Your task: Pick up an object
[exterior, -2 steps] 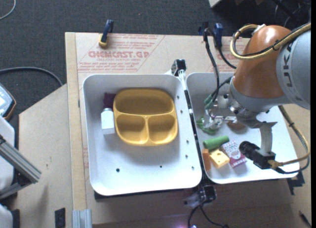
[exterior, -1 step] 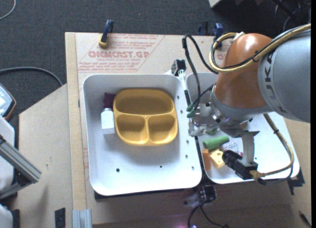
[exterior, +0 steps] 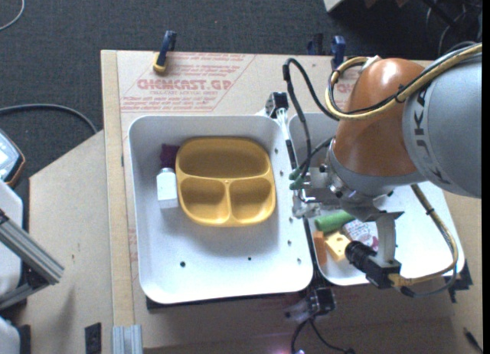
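Note:
My gripper hangs low over the left side of the right bin, mostly hidden under the arm's orange wrist band. Just below it lie a green object, an orange block and a white and red packet. In the left bin a yellow divided plate rests near the back. A small white bottle and a dark purple item sit at the plate's left edge.
The arm covers most of the right bin. A black cable loops over the ridge between the bins. Both bins stand on a cardboard-covered board, with a clamp at its back edge.

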Controlling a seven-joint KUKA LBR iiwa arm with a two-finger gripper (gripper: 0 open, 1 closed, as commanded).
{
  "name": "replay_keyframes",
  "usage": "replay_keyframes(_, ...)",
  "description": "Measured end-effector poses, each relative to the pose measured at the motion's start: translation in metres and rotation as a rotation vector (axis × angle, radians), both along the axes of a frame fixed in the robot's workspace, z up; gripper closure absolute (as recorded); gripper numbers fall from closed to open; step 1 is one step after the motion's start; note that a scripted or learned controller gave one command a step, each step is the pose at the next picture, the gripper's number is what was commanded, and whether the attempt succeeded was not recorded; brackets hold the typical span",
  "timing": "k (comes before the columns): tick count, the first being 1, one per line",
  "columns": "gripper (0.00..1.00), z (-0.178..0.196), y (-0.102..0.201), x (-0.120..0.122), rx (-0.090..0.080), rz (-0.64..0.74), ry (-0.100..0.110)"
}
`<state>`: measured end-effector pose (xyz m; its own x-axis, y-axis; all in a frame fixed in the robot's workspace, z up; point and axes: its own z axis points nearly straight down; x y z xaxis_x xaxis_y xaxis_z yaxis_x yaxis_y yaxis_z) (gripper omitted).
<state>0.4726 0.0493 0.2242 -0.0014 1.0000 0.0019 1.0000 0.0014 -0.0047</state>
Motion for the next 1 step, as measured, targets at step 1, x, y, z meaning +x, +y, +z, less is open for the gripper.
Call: replay_keyframes(1,1.00,-0.0084,-0.0132,0.0112,-0.003,-0.003,-0.003)
